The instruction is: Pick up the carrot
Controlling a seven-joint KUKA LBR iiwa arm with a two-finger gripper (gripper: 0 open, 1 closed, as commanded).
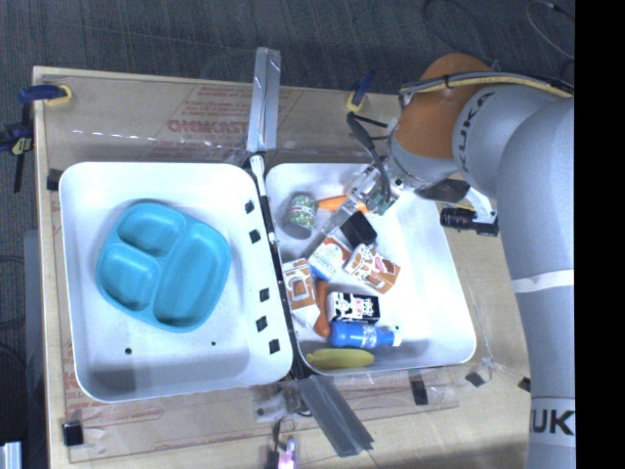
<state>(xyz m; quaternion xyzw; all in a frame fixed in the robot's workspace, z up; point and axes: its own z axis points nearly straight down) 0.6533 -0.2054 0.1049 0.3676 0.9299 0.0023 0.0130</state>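
The carrot is a small orange piece near the back of the right bin, just right of a round greenish item. My gripper reaches in from the right and sits low at the carrot's right end, touching or nearly touching it. The gripper's body covers that end of the carrot. A black part lies directly in front of the gripper.
Several small cartons crowd the middle of the right bin, with a black-and-white carton, a blue bottle and a yellow-green item toward the front. The left bin holds a blue compartment plate.
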